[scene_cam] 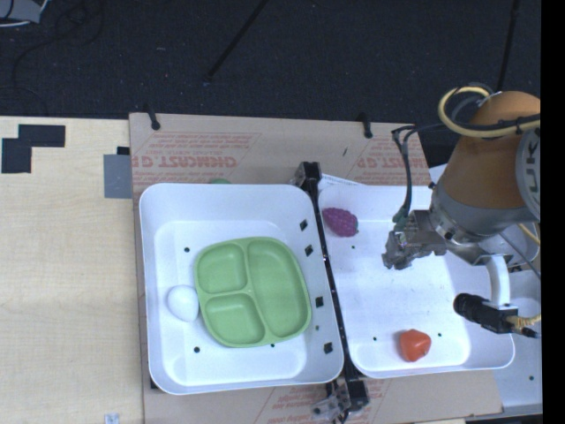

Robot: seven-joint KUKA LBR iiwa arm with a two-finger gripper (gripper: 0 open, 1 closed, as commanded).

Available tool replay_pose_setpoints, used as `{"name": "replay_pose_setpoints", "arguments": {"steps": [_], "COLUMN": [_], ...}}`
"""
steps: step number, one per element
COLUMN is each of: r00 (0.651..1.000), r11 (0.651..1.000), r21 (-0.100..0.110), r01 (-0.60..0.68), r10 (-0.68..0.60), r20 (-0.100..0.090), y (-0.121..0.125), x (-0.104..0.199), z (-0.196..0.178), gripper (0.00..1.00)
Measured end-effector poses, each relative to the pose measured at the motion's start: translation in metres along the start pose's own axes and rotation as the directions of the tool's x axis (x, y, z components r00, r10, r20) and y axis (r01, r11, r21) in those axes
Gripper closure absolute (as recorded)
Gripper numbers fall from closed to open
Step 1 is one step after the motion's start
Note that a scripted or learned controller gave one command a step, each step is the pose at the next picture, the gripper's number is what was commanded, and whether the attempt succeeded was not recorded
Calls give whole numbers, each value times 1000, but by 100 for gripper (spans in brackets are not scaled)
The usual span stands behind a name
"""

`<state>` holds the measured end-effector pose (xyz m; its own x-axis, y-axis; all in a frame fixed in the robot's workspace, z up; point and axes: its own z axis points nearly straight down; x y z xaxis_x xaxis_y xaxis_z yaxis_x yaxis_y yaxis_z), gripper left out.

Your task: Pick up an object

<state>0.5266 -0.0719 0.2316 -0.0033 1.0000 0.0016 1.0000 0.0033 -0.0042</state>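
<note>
Gripper (pixel 399 254): dark, small in the camera view, hanging over the right bin (pixel 446 360) near its middle, below the grey wrist and the orange band of the arm (pixel 491 170); how far it stands open cannot be told from this angle, and nothing can be made out in its hold; whether it touches the bin floor cannot be told either. Purple object (pixel 341 221): lumpy, lying in the right bin's upper left corner, near the divider, to the left of the gripper and slightly above it in the picture, apart from it. Red object (pixel 413 344): rounded, lying near the right bin's lower edge, below the gripper in the picture and well apart from it. Left bin (pixel 163 237): holds a green tray (pixel 252 291) with three compartments, set slightly askew near the middle; a white ball (pixel 184 303) lies just beside the tray's left edge, touching it or nearly so. Both bins rest on a cardboard sheet (pixel 247 153) with reversed red lettering, laid on a pale wooden bench (pixel 62 272).
</note>
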Motion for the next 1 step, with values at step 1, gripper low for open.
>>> {"name": "replay_pose_setpoints", "arguments": {"steps": [1], "r00": [1000], "r11": [1000], "r21": [0], "r01": [0], "r10": [0], "r20": [-1], "y": [11], "x": [45], "z": [8], "gripper": [100]}}
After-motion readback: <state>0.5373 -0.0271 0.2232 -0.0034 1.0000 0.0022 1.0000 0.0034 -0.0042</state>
